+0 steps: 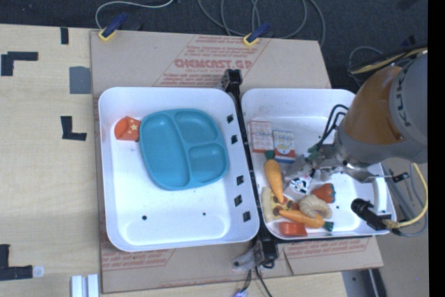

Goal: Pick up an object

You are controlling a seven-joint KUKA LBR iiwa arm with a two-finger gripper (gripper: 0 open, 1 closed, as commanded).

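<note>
Arm bent low over the right bin's toy food

The grey arm (389, 115) enters from the right edge of the frame, its orange band showing as a broad curved patch at centre right, and bends down and leftward into the right bin (306, 97). Its gripper (314, 165) sits low in the middle of that bin, just above the heap of toy food in the bin's lower half. Whether it is open or closed around anything cannot be told; the dark wrist parts and cables blur the tip.

Just below and left of the gripper lies a small black-and-white piece (299, 185). Left of that, an orange carrot (275, 179) lies lengthwise, pointing toward the frame's bottom. A red piece (323, 193) rests to the right of the black-and-white one, with a tan lumpy item (314, 206) under it and a second carrot (300, 217) along the bin's lower wall. Two small printed cartons (272, 138) lie in the bin's upper left part.

The left bin (167, 233) holds a blue divided plate (184, 148) in its upper half, and a red-orange toy (126, 128) sits just beside the plate's left edge.
</note>
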